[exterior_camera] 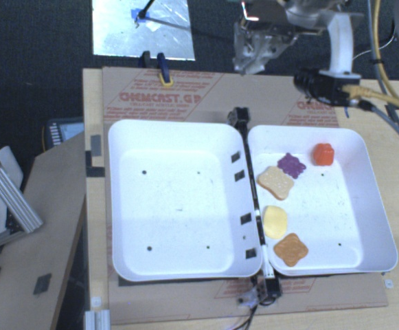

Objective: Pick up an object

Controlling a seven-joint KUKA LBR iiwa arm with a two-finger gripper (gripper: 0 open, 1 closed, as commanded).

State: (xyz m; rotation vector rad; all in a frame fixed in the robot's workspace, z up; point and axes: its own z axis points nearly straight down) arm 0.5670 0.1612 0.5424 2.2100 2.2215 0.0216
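the left bin sits bare white beside the right bin, their inner walls touching along a black clipped seam. in the right bin, a tan bread slice lies close to the seam, with a pale yellow round piece just below it and a brown cookie-like piece nearer the front edge. a purple piece touches the bread's upper right corner. an orange-red block rests near the back wall. the gripper hangs above the bench behind the bins, well apart from every piece; whether it is open or shut i cannot tell.
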